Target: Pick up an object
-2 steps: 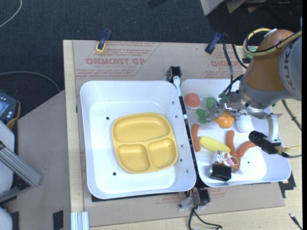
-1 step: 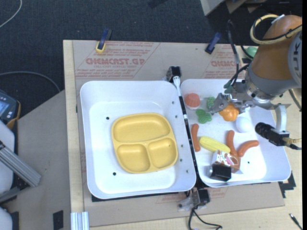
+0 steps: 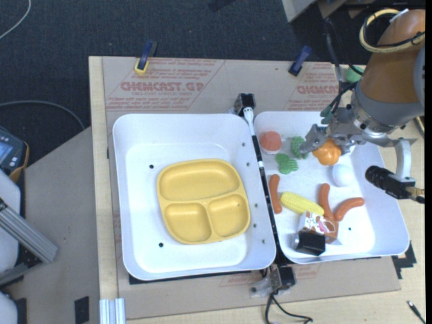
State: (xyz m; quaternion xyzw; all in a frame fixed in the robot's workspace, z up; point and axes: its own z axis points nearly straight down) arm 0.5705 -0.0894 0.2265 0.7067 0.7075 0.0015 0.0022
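A yellow divided tray (image 3: 201, 201) lies in the left bin (image 3: 128, 181); clamps (image 3: 144, 57) grip the bench's far edge.

Arm in from three o'clock, gripper (image 3: 322, 140) low over the right bin (image 3: 388, 238), right against an orange fruit (image 3: 328, 154). Green pieces (image 3: 289, 156) sit at its nine o'clock, a red ball (image 3: 271, 141) beyond them. Corn cob (image 3: 301, 203) and sausages (image 3: 347, 207) lie toward six o'clock. The left bin (image 3: 131, 181) holds a yellow divided tray (image 3: 202, 200).
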